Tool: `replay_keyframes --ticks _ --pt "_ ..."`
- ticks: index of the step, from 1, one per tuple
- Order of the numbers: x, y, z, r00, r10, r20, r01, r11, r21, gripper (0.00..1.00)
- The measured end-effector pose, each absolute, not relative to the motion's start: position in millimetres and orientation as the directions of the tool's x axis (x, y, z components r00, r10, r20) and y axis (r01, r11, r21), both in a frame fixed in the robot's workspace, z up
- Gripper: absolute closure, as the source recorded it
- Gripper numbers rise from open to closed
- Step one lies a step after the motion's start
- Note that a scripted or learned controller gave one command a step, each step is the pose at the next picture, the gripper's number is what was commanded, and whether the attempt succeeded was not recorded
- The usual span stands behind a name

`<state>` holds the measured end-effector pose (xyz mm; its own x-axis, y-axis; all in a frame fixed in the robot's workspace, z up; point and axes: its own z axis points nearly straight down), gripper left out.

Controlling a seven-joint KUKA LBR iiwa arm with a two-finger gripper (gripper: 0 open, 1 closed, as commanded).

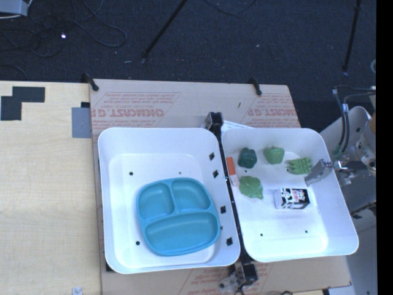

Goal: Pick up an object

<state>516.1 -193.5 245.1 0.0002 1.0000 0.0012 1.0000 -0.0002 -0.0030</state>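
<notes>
The right white bin (319,238) holds several small items. A dark teal lump (247,158) lies at the back left, with a light green pepper-like piece (274,155) beside it. A green leafy piece (299,165) lies further right. A green broccoli-like piece (250,187) sits near the divider. A black-and-white carton (293,198) rests in the middle. My gripper (318,171) hangs at the bin's right rim, just right of the leafy piece and above-right of the carton. Nothing is seen in its grasp.
The left white bin (116,165) holds a blue divided plate (178,217). An orange strip (231,166) lies along the divider between the bins. The arm (359,155) stands off the right bin's right rim. Cardboard (153,106) lies under both bins.
</notes>
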Motion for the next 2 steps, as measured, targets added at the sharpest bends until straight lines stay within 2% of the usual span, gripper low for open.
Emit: replay_keyframes --ticks 1,2 --pt "514.0 -195 201 0.001 1.0 0.003 1.0 -0.001 -0.007 0.0" --pt "520.9 -198 153 0.0 1.0 0.003 1.0 0.0 -0.007 0.0"
